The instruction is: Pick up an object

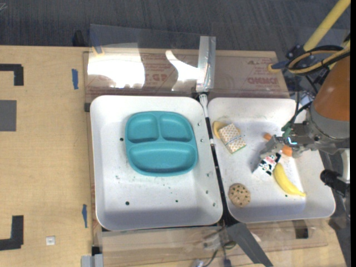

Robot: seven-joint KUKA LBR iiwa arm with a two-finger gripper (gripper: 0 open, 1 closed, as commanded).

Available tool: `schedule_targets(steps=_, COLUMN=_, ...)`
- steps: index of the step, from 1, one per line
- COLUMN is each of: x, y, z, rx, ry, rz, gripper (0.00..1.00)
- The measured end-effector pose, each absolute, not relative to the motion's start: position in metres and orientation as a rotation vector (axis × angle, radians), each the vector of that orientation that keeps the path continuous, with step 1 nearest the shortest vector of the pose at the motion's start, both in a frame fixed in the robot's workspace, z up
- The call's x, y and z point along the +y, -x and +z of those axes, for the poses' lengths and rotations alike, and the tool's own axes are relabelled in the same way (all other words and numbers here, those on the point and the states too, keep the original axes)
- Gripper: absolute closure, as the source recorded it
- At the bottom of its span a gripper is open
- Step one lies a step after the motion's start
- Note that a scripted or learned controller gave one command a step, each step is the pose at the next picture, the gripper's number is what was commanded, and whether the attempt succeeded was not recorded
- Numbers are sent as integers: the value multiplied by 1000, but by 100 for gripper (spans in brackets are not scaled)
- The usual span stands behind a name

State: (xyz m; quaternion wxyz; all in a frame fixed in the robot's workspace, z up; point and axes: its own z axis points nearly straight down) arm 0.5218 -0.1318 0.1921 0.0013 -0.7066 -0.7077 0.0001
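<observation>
Apparently aiming at the small black-and-white toy cow [269, 164] beside the yellow plastic banana [287, 181] at lower right, the pincer [278, 145] hovers above it, its grip state impossible to tell.

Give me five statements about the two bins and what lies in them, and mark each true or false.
1. The teal divided plastic plate lies in the left white bin. True.
2. The round brown chocolate-chip cookie lies on the teal plate. False: it lies in the right white bin, near its front edge.
3. The yellow banana lies in the right bin. True.
4. The tan waffle-patterned square block lies in the left bin. False: it lies in the right bin, near the divide.
5. The pincer hangs over the left bin. False: it is over the right bin, above a small black-and-white toy.
</observation>
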Motion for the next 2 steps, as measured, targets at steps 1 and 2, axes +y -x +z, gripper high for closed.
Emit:
schedule_targets(steps=1, x=-177, y=-511, z=111, rx=-2191, ry=2284, rz=-30, gripper=0)
schedule_targets(steps=2, x=-146, y=-564, z=139, rx=-2454, ry=1971, rz=-5, gripper=0)
